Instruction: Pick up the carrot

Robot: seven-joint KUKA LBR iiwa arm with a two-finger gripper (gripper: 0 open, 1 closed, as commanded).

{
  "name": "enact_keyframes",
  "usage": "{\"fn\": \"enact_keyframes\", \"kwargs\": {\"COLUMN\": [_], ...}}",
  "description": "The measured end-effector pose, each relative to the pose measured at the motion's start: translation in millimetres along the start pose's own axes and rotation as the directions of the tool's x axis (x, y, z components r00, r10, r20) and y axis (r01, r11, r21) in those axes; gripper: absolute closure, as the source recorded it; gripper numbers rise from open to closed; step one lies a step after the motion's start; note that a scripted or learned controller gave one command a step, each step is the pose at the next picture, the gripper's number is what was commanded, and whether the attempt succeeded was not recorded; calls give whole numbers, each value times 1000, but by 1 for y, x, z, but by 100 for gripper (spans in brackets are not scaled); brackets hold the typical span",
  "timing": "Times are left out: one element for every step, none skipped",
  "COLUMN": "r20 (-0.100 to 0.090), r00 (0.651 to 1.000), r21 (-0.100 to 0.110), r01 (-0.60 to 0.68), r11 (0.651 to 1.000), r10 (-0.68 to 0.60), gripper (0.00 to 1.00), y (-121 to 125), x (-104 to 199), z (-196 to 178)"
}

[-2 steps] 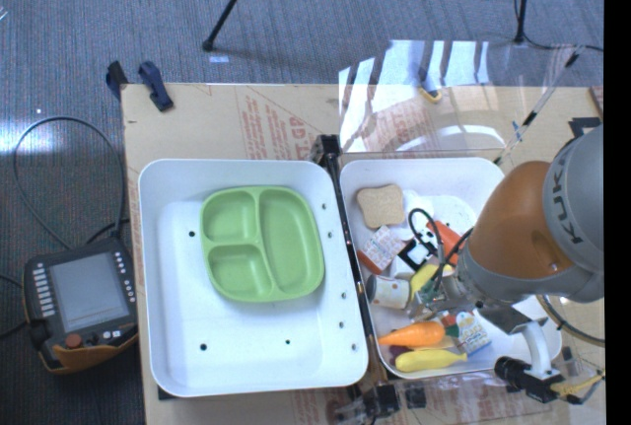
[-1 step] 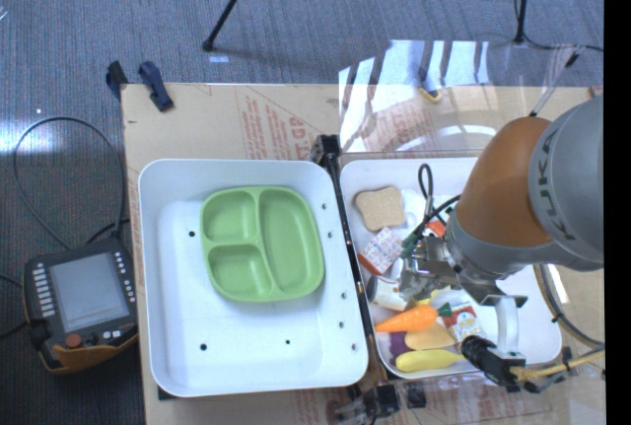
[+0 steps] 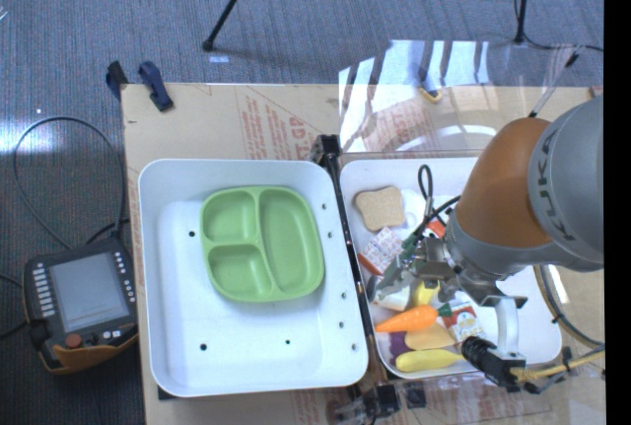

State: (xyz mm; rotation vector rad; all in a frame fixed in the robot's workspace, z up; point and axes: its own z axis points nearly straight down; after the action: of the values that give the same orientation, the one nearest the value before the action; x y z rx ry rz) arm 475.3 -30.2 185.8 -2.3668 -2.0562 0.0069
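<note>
1 carrot (image 3: 408, 319), orange, lying flat in right bin (image 3: 548, 339) nr its front-left corner, pointed end toward the bin's left wall. Just behind it: gripper (image 3: 414, 267), low over the clutter; can't tell if fingers are apart or closed, nothing seen between them. Carrot lies free, apart from the tool.

Same bin, others: 1 bread slice (image 3: 381, 207) at back-left; 1 yellow banana-like piece (image 3: 426, 360) at front edge; 1 purple item (image 3: 398, 344) beside it, partly hidden; few small red/white pcs under the arm, unclear.

Left bin (image 3: 168, 315): 1 green divided plate (image 3: 263, 243), 3 compartments, toward the back.

2 bins total, side by side on bench.
</note>
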Motion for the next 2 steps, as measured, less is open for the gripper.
{"fn": "enact_keyframes", "kwargs": {"r20": [0, 1], "r00": [958, 877], "r21": [0, -1], "r01": [285, 481], "r11": [958, 877], "r10": [-285, -481], "gripper": [0, 0], "y": [0, 8], "x": [-2, -59], "z": [0, 38]}}
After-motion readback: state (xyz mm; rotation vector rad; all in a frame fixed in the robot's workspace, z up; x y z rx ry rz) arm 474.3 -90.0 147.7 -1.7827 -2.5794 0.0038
